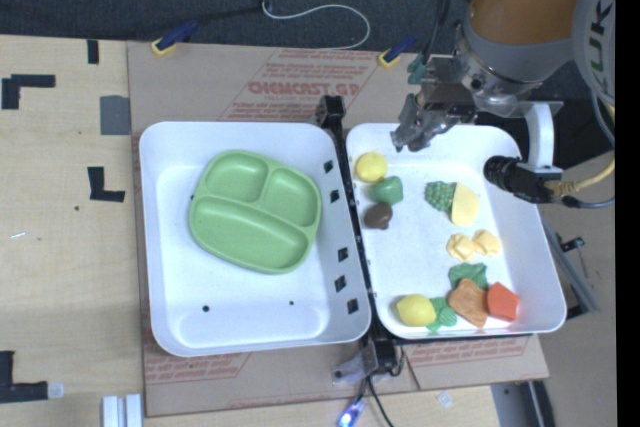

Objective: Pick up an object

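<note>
Fingers hang over right bin's back edge, state unclear; green-yellow wedge lies w/ long axis left-right.

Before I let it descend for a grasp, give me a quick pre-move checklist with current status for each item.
1. Gripper is above the right bin, near its upper left corner: ok.
2. Nothing between the fingers yet: ok, none of the toy foods is lifted.
3. A target lies straight below: not ok. The nearest piece, the yellow round fruit, lies lower left of the gripper.
4. Target is free of neighbours: not ok. The green piece touches the yellow round fruit, with a brown piece just below.
5. Finger opening wide enough: cannot tell from this angle.
6. Green divided plate in the left bin is out of the path: ok.
</note>
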